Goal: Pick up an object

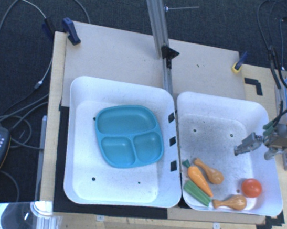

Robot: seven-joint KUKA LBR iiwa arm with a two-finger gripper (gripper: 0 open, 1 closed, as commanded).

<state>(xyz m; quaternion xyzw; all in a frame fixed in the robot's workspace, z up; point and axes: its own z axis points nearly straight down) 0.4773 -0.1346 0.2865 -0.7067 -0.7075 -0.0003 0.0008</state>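
Approach step, nothing grasped. The grey two-finger tool [246, 147] hovers above the right shallow white bin [229, 110], its opening unclear from here; I cannot tell.

Next move, judged: travel toward the near corner, then descend.

Count there:
- one red ball [251, 188]
- one orange carrot [199, 180]
- one green pod [196, 193]
- two tan drumstick-shaped toys [209, 172]

The left shallow white bin [78, 128] holds one blue sectioned plastic plate [129, 136].

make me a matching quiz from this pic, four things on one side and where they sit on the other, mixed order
Things:
1. plate
2. tomato
3. carrot
4. gripper

Places:
A. above the right bin's bare middle, near its right side
B. left bin
C. right bin, near its front right corner
D. right bin, along its front left, beside a green vegetable

Pairs: 1-B, 2-C, 3-D, 4-A
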